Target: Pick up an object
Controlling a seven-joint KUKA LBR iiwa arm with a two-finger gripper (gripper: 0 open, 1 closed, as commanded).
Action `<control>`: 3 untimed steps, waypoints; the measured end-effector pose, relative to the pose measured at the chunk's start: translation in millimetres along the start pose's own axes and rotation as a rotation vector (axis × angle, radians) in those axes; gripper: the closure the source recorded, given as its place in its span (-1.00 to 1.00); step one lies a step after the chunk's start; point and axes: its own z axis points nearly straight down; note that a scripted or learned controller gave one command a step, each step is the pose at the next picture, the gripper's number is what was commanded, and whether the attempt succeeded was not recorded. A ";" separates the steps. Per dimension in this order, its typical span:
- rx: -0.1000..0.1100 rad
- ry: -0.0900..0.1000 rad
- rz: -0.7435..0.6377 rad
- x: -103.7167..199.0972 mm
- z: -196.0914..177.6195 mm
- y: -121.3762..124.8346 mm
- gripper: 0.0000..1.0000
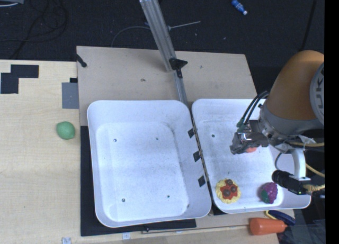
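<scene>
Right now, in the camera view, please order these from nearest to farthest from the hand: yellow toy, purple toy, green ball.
From the hand in the right bin:
1. Yellow toy, right bin, near edge.
2. Purple toy, same bin; nearly as close, hard to separate.
3. Green ball, on the bench, far left.

There are two white bins: a left bin (139, 161) and a right bin (222, 126). In the right bin there is one yellow toy with red spots (228, 190) and one purple toy (268, 192). There is also one small orange-red thing (250, 149) right under the claw (242, 143), but it is too hidden to tell what it is. One green ball (65, 130) sits on the tabletop (32, 174), left of the bins. One orange toy (267, 226) lies just below the right bin. One small blue thing (239, 7) lies on the dark floor (95, 15) at the top. There is one robot arm (296, 95) with one claw.
</scene>
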 end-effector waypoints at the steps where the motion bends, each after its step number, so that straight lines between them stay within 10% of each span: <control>1: 0.000 -0.001 0.001 41.9 0.4 10.6 1.00; 3: 0.001 0.000 0.000 141.6 -0.6 25.4 1.00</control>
